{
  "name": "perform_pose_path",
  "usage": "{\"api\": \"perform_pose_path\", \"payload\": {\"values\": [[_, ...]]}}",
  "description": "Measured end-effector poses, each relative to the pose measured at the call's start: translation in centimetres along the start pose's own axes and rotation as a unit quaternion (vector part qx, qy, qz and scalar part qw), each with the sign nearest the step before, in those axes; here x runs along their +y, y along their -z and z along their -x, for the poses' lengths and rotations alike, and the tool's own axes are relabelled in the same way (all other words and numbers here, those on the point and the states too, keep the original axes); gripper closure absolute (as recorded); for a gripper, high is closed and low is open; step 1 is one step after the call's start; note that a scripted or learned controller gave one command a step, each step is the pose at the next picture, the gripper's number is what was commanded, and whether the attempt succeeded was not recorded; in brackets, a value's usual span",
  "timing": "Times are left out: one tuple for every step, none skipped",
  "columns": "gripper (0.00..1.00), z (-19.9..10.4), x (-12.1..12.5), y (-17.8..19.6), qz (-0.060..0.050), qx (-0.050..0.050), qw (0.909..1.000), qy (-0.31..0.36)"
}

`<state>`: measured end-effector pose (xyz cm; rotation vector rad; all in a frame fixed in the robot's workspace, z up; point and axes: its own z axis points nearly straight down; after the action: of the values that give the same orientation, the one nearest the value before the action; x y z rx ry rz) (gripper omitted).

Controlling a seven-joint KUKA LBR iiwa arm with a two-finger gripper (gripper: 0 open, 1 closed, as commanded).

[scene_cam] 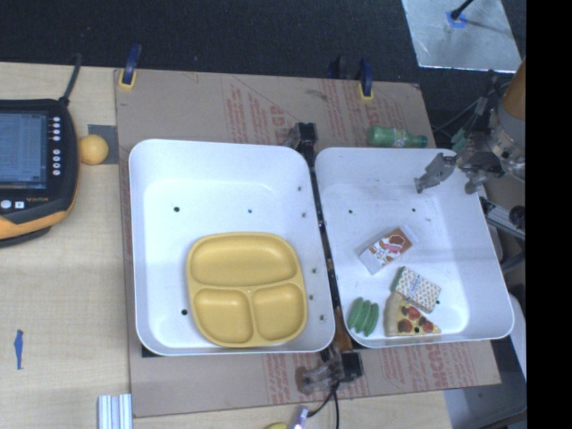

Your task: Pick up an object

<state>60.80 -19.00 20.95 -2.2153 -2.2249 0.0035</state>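
We log: gripper [456,173] over right bin's [465,239] far edge, fingers spread, holding nothing; carton [387,248], pizza [409,316] lie nearer.

Two bins sit side by side on the desk [63,284]. The left bin [161,177] holds a divided tray [248,288] toward its near side. In the right bin [465,239], a small packet [387,248] lies near the middle; nearer the front a patterned piece [417,288] rests just above a pizza slice [407,316], with a pea pod [362,315] to their left. My fingers [456,175] hang over that bin's far right corner. A pendant [31,168] and a ball [93,148] lie left of the bins, and a bottle [398,137] behind the right one.
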Motion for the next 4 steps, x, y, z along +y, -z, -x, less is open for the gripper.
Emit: {"api": "perform_pose_path", "payload": {"values": [[0.0, -5.2, -2.8, -11.9, -0.002, 0.0, 1.0, 0.001], [0.0, -6.0, -4.3, -11.8, -0.001, 0.0, 1.0, 0.0], [1.0, -5.9, -4.3, -10.8, -0.002, -0.001, 1.0, 0.001], [0.0, -5.9, -4.3, -10.8, -0.002, -0.001, 1.0, 0.002]]}}
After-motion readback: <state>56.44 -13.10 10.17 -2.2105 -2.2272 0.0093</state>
